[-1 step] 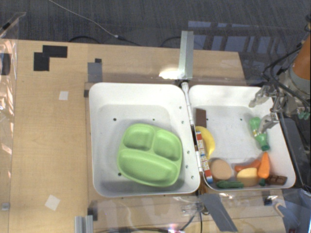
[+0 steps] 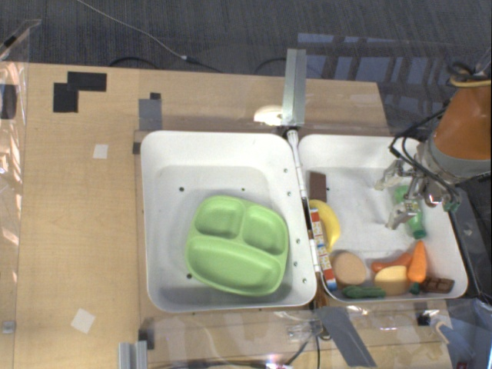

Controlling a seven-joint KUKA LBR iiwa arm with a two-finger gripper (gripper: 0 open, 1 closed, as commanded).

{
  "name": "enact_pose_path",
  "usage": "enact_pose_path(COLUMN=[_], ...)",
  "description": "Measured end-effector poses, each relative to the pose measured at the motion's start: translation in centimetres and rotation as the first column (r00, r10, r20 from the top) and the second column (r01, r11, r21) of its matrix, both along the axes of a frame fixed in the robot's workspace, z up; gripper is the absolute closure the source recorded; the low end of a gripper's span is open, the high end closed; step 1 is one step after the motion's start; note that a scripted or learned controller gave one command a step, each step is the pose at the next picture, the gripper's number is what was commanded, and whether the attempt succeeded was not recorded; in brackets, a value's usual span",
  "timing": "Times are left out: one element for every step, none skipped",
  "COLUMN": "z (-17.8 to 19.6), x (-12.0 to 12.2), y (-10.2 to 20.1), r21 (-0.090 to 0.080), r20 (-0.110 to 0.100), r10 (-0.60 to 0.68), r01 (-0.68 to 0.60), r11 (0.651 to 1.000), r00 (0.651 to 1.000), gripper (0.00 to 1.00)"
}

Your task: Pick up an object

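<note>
My gripper (image 2: pixel 392 201) hangs over the right part of the right bin (image 2: pixel 346 164), under the arm's orange band. Its two metal fingers (image 2: pixel 387 180) stand apart, so it is open. A small green object (image 2: pixel 416 223) lies right beneath and beside the fingers, partly hidden by them; I cannot tell whether they touch it. Along the bin's front lie a yellow banana (image 2: pixel 329 221), a tan round piece (image 2: pixel 350 268), a carrot (image 2: pixel 417 260), a pale yellow piece (image 2: pixel 392 277) and a dark green cucumber (image 2: pixel 363 290).
The left bin (image 2: pixel 165 206) holds a green divided plate (image 2: pixel 238 244). A brown bar (image 2: pixel 317 184) lies by the divider between the bins, and a dark brown piece (image 2: pixel 439 286) sits in the right bin's front right corner. Bare bin floor shows at the right bin's back.
</note>
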State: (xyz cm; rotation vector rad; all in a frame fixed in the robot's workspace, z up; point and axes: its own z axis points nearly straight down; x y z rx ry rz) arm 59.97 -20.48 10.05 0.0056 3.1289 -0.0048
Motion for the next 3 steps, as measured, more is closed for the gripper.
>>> enact_pose_path(z=[-1.3,-0.6,-1.3], x=[5.1,1.7,2.3], y=[0.1,-0.1,0.1], r21=[0.001,0.0,-0.001], r20=[-0.002,-0.004,-0.002], r10=[0.069,0.193,0.218], r01=[-0.069,-0.193,-0.218], r11=[0.998,0.981,0.976], r00=[0.998,0.981,0.976], gripper=[0.0,0.0,0.0])
